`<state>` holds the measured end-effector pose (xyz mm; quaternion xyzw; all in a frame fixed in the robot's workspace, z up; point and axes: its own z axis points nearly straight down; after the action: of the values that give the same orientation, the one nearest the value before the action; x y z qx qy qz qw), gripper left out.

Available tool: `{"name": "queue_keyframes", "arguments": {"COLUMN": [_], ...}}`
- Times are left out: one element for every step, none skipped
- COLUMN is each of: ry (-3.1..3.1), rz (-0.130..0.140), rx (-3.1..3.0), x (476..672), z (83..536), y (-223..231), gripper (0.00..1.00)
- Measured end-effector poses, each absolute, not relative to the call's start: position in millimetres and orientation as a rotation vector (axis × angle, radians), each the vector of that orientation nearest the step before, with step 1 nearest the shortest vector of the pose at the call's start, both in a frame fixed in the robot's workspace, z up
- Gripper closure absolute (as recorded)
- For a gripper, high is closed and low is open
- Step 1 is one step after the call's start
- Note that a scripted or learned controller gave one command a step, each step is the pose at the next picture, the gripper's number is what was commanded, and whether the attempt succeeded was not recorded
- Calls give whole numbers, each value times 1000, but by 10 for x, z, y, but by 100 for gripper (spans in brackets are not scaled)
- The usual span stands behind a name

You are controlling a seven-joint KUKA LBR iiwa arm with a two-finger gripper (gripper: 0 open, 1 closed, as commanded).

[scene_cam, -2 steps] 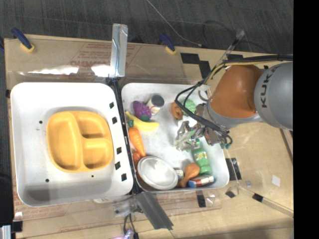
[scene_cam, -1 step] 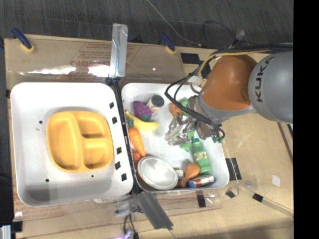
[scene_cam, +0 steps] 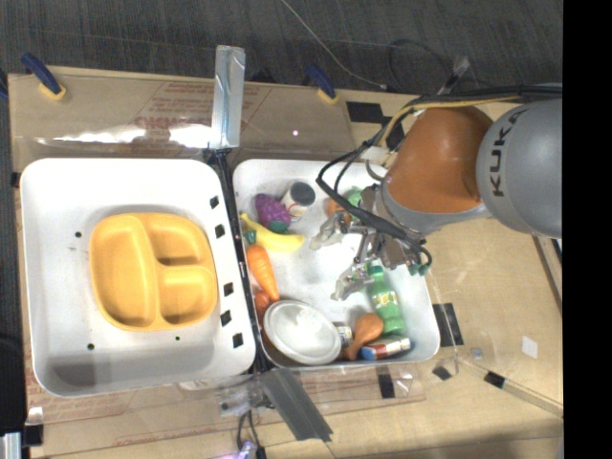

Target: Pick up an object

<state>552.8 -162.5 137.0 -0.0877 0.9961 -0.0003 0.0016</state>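
Over the right bin (scene_cam: 287,172), the end effector (scene_cam: 356,256) hovers, grip unreadable, beside the green bottle (scene_cam: 384,299), which crowding could jam.

I see a yellow divided tray (scene_cam: 153,268) in the white left bin (scene_cam: 48,256), and purple grapes (scene_cam: 273,211), an orange carrot (scene_cam: 262,271) and a green bottle (scene_cam: 385,299) in the right.
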Motion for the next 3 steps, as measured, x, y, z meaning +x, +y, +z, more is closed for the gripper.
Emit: {"name": "queue_keyframes", "arguments": {"ry": [3139,3095,3063], "rz": [2,0,-2], "rx": [186,504,671], "x": [5675,5257,5334], "z": [940,930,931], "y": [-1440,-1358,-955], "gripper": [0,0,0]}}
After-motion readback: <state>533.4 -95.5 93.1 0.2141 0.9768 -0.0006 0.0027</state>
